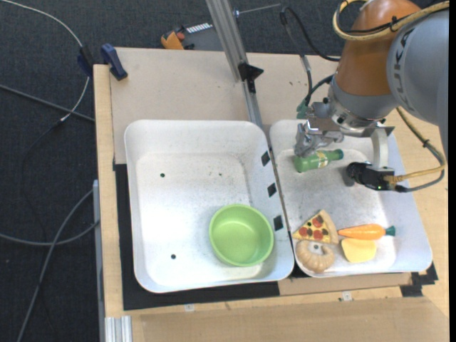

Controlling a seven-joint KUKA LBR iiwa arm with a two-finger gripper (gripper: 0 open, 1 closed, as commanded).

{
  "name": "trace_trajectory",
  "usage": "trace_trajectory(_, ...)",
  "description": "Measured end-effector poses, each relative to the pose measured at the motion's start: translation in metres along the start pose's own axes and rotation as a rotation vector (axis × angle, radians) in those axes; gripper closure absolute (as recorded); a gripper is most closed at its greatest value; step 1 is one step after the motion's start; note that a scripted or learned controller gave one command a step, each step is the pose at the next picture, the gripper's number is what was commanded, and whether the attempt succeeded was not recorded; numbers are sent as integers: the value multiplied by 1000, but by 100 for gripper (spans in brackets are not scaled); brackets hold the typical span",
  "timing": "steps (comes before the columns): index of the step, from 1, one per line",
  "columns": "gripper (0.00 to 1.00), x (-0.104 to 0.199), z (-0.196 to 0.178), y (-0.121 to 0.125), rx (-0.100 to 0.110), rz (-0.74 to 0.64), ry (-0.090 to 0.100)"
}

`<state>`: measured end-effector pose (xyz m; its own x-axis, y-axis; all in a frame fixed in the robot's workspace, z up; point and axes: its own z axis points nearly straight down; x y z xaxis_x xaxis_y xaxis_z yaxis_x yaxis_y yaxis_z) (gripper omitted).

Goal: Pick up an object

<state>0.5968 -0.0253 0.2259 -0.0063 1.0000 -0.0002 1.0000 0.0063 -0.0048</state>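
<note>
My gripper [311,147] hangs low over the far part of the right bin [406,234], right above a green bottle [318,161] that lies on its side there. The fingers reach down to the bottle's left end, touching or nearly so. At the near end of the same bin lie a pizza slice [316,228], a bagel-like ring [315,256], an orange carrot [363,231] and a yellow cheese wedge [358,250].
A green bowl [241,234] sits in the near right part of the left bin [178,184]. A metal pole [226,27] slants up from between the bins at the back. A black part [367,174] of the arm hangs over the right bin.
</note>
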Motion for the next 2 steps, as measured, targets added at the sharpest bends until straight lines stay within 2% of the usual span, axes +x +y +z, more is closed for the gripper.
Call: trace_trajectory(2, 100, 97, 14, 23, 0, 0, -1)
